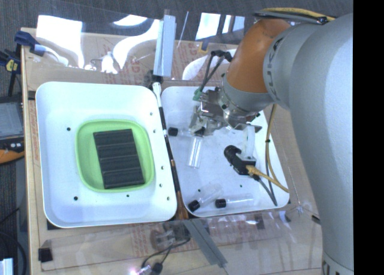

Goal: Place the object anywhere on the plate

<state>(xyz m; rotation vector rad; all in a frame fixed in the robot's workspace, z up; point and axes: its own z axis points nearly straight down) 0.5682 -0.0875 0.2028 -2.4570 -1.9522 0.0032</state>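
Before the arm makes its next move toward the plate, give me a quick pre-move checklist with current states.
1. Green square plate sits flat in the left white bin: ok.
2. Plate free for a drop: not ok, a dark ribbed rectangular block covers its middle.
3. Gripper is over the right white bin: ok.
4. Object held: cannot tell.
5. Clear tube with black cap lies loose below the gripper: ok.

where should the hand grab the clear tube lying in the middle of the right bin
Take the clear tube across its middle, coming straight down from above. It lies flat on the right bin floor, nearly lengthwise up-down in the camera view, with bare floor on both long sides, so fingers closing left-right should fit. The hand hangs just above its upper end.
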